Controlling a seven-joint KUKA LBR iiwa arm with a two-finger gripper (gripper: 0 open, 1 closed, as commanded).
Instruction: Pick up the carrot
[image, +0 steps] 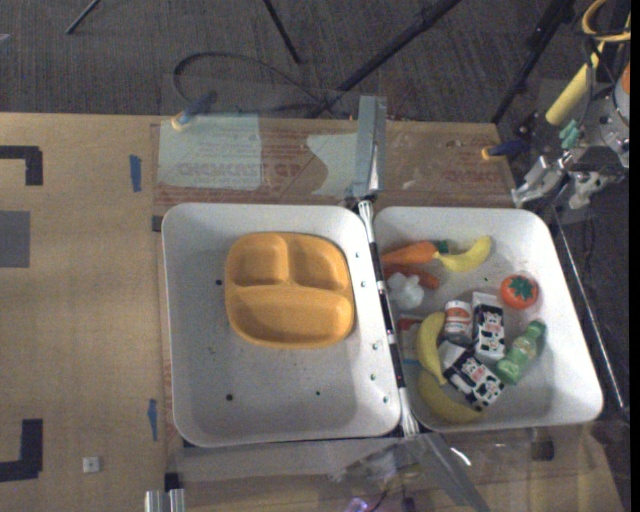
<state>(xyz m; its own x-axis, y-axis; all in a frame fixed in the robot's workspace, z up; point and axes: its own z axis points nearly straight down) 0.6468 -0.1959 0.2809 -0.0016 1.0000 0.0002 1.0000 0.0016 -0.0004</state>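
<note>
The carrot (408, 254) is orange with a green tip and lies in the right bin (570, 385), at its back left corner. It points toward a small yellow banana (467, 256) that touches its tip. My gripper (556, 186) hangs beyond the right bin's back right corner, well away from the carrot. Its fingers stand apart with nothing between them.
Beside the carrot in the right bin are a white lump (404, 290), a small can (457, 320), two cow-print cartons (488, 328), a green bottle (521, 352), a red-orange fruit (519, 290) and two more bananas (430, 345). The left bin (200, 400) holds an orange divided plate (290, 288).
</note>
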